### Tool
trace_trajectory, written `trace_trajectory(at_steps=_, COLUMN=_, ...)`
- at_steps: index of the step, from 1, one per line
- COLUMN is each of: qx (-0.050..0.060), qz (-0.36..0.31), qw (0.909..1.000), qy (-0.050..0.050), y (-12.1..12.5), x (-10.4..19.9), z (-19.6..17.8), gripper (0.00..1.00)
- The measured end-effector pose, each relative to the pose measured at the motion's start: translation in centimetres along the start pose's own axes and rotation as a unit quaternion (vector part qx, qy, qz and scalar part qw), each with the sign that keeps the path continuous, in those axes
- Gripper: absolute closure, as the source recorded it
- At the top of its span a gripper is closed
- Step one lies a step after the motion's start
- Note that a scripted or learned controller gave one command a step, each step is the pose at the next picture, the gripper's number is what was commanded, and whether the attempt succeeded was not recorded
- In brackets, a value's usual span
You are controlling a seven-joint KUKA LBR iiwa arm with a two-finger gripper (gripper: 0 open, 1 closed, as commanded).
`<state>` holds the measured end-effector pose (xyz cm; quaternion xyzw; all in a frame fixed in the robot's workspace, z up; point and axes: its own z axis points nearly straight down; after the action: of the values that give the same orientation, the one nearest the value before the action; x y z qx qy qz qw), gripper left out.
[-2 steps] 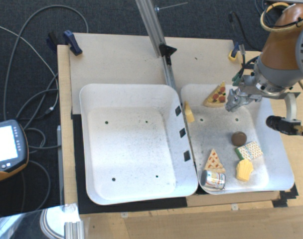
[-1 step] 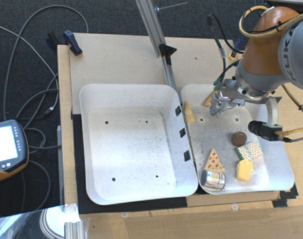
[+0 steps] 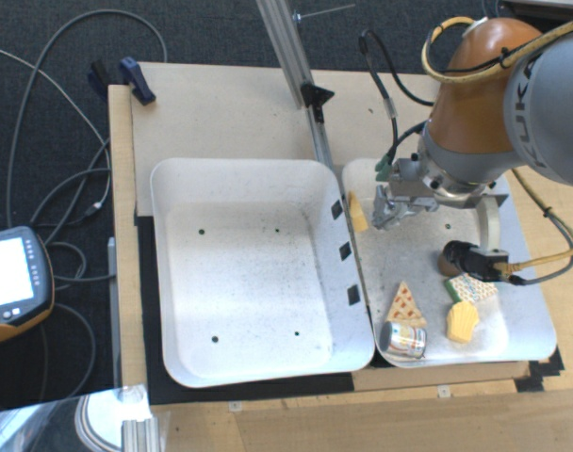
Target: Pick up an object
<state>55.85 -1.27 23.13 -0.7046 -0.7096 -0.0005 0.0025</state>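
Nearest to the camera, at the front edge of the right bin, is a small silver can; whether it stands or lies is hard to see. Touching it from behind is a flat triangular piece, orange with red spots. To the right of these sits a yellow ridged block, with a pale patterned thing just behind it. The tool hangs over the back left part of this bin, well apart from these four. Just beside the tool, toward the left bin, a small yellow piece rests at the right bin's wall. Whether the tool is spread or pressed together I cannot tell. A brown thing near the patterned one is mostly hidden.
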Motion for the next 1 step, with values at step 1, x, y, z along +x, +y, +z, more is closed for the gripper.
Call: trace_trajectory(at_steps=1, qx=0.001, qz=0.0, qw=1.0, qy=0.0, y=-2.3, x=5.63, z=0.42, gripper=1.0)
